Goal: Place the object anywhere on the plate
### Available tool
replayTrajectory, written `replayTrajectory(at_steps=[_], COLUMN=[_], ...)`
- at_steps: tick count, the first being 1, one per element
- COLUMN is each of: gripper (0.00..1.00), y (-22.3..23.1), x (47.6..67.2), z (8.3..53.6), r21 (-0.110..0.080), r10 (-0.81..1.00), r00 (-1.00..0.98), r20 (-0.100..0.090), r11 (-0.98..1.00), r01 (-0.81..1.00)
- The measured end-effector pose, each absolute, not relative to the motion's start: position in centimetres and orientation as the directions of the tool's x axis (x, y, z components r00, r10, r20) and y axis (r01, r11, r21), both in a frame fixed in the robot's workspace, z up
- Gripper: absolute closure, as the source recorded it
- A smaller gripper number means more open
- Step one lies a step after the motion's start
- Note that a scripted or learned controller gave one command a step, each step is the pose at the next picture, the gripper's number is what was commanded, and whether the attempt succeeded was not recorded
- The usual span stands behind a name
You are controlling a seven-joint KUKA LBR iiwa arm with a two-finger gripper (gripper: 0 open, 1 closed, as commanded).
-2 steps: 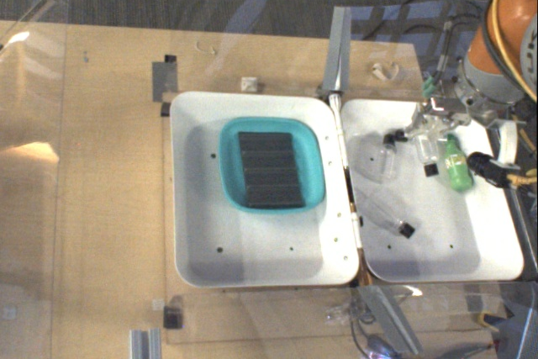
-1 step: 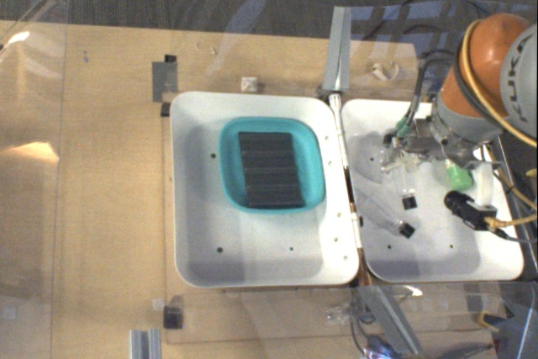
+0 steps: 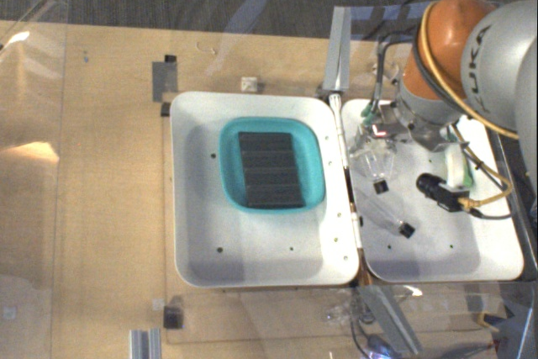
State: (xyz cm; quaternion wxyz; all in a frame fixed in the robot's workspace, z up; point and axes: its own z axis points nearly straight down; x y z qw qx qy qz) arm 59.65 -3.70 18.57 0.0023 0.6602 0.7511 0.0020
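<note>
Fingers (image 3: 381, 185) — clear, black-tipped — spread over smooth white rt bin (image 3: 479, 252).

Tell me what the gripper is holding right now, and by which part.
Nothing. The gripper is over the right bin, fingers apart with bare bin floor between them. The dark ridged object lies on the teal plate in the left bin.

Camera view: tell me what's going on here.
The arm holds its gripper over the right bin, open and gripping nothing. In the left bin, a dark ridged block lies flat on the teal plate, so the placing looks done.
</note>
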Motion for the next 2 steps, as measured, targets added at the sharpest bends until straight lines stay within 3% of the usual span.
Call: replayTrajectory(at_steps=[1, 2], gripper=[1.00, 0.00], y=[1.76, 1.74], x=[61.51, 61.52], z=[19.56, 19.57], r21=[0.007, 0.007], r10=[0.942, 0.942], r00=[-0.336, -0.335], r20=[-0.002, -0.002], r11=[0.336, 0.335], r01=[0.942, 0.942])
